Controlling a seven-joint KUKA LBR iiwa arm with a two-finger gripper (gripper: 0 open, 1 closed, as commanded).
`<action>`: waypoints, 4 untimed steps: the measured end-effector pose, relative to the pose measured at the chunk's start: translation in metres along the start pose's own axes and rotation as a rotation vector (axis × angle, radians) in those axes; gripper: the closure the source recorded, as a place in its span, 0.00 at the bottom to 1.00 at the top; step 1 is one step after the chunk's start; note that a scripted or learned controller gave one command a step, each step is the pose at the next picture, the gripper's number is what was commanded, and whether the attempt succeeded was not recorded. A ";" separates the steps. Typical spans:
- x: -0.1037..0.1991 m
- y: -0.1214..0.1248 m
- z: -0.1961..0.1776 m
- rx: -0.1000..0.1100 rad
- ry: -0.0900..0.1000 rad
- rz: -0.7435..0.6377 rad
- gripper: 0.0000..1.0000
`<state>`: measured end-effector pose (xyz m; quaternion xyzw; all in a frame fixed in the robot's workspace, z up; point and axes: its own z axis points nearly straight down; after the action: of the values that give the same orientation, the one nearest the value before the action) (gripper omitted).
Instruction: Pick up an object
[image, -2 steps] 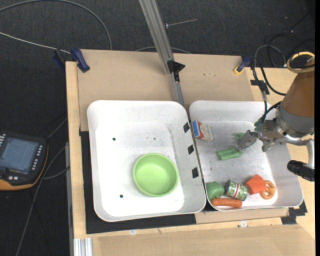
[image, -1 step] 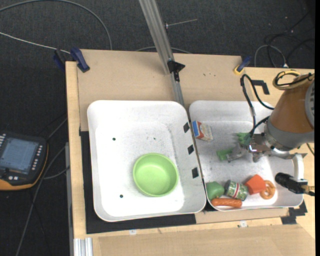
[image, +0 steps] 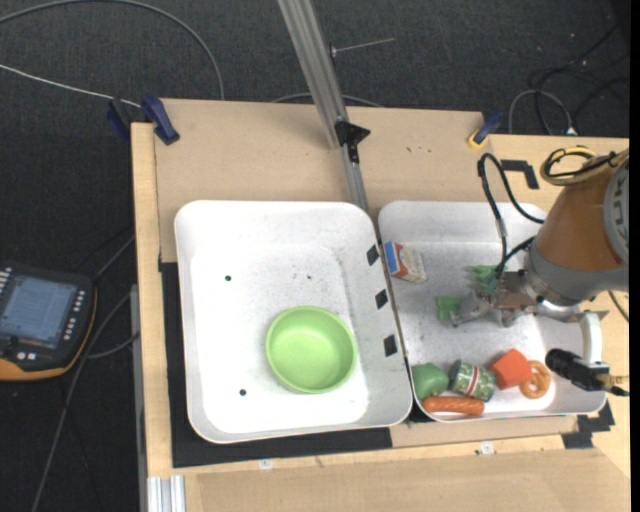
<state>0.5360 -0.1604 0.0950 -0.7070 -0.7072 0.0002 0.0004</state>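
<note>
Objects crowd the right bin (image: 440, 222); the claw (image: 462, 313) should settle squarely over one green piece (image: 447, 306); its state I cannot tell.

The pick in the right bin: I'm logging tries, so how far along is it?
Done: the arm has reached into the right bin, its gripper low by a small green thing. In hand: I can't tell whether anything is gripped. Left: lifting an object clear. The cluster along the near edge, with its can and carrot, lies untouched, and the green bowl sits in the left bin.
</note>
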 end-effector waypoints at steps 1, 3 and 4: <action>0.000 0.001 -0.011 -0.002 0.000 0.000 1.00; 0.000 -0.004 -0.135 -0.007 -0.002 0.000 1.00; 0.000 -0.003 -0.137 -0.002 0.000 0.000 1.00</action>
<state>0.5327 -0.1600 0.2324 -0.7070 -0.7072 -0.0003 -0.0003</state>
